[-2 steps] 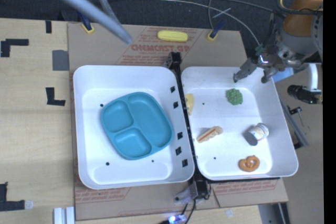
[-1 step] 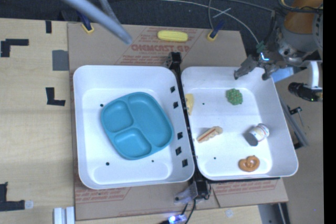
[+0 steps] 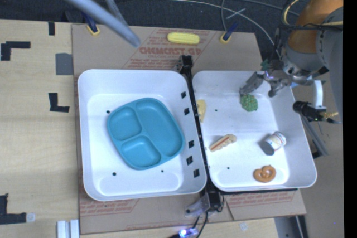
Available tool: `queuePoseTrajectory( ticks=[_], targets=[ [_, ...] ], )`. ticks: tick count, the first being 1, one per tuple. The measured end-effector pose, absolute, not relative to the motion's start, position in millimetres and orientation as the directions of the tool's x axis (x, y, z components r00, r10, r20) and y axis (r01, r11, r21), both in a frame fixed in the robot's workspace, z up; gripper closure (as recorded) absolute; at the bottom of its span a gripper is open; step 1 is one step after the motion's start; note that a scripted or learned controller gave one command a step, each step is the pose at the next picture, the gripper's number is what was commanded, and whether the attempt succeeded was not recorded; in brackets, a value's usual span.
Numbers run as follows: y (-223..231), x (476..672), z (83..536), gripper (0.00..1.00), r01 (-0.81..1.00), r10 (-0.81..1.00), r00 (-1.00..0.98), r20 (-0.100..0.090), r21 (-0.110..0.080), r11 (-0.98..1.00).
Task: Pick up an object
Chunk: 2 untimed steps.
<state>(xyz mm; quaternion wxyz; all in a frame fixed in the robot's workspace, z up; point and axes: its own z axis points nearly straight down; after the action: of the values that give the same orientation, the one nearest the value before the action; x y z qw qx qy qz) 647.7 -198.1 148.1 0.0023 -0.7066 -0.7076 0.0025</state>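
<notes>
The right bin [image 3: 290, 170] holds a green broccoli piece [image 3: 249, 102], a hot dog [image 3: 222, 142], a small grey can [image 3: 273, 142] lying on its side, a brown pretzel [image 3: 264, 174] and a pale yellow piece [image 3: 201, 110] against its left wall. My gripper [image 3: 261, 87] hangs over the far part of that bin, open. Its fingers are spread with one tip just above the broccoli, and nothing is between them.
The left bin [image 3: 95, 97] contains a blue divided plate [image 3: 145, 132]. A yellow banana [image 3: 183, 38] lies on the cardboard behind the bins. Cables run across the back, and a grey pole slants in at the top left.
</notes>
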Motion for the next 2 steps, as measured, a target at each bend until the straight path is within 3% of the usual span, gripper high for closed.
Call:
queuePoseTrajectory(
  ticks=[2],
  targets=[
    [-198, 651.9, 85, 0.0, 1.0, 1.0, -0.003, -0.003, 0.0, 0.003]
  ],
)
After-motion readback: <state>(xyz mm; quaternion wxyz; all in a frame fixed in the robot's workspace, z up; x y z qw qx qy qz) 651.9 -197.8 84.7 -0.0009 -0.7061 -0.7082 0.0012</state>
